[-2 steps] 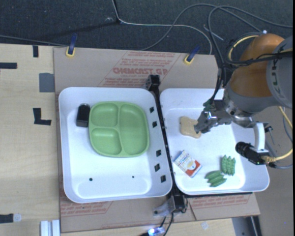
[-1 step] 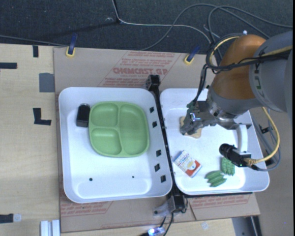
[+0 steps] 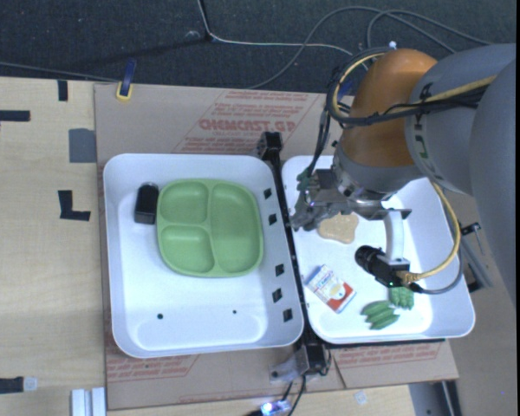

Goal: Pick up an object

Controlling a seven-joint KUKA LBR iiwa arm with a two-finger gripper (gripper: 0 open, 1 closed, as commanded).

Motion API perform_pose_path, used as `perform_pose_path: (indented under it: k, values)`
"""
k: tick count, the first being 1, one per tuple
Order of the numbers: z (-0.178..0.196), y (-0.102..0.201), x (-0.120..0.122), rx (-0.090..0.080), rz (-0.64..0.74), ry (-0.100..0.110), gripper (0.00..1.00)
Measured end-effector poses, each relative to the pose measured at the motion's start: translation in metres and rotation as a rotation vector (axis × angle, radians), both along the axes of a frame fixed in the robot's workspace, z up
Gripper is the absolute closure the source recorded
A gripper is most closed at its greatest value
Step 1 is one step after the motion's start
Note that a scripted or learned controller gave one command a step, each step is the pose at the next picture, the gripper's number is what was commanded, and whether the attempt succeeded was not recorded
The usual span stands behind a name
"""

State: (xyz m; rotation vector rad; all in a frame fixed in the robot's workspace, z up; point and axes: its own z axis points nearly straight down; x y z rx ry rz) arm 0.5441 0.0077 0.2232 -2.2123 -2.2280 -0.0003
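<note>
Likely light and stiff, perhaps brittle: tan flat piece (image 3: 339,227); best pinched across its thin edges. Pale beige, irregular, cracker-like. Located at upper centre of the right bin (image 3: 442,319), at right of frame, just below the gripper (image 3: 316,206). Claw state cannot be told. Nearby: small packet (image 3: 330,287), green pods (image 3: 381,312).

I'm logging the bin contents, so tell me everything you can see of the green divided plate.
The green plate is pale green, looks like plastic, roughly square with rounded corners, and split into three compartments. It lies flat, face up, in the left bin, toward its far side. A small black block sits against its left edge.
</note>
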Motion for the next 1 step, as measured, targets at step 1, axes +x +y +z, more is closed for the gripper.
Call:
perform_pose_path:
  k: [1]
  values:
    - [-0.0105, 0.0556, 0.0036, -0.001, 0.0, 0.002, 1.0]
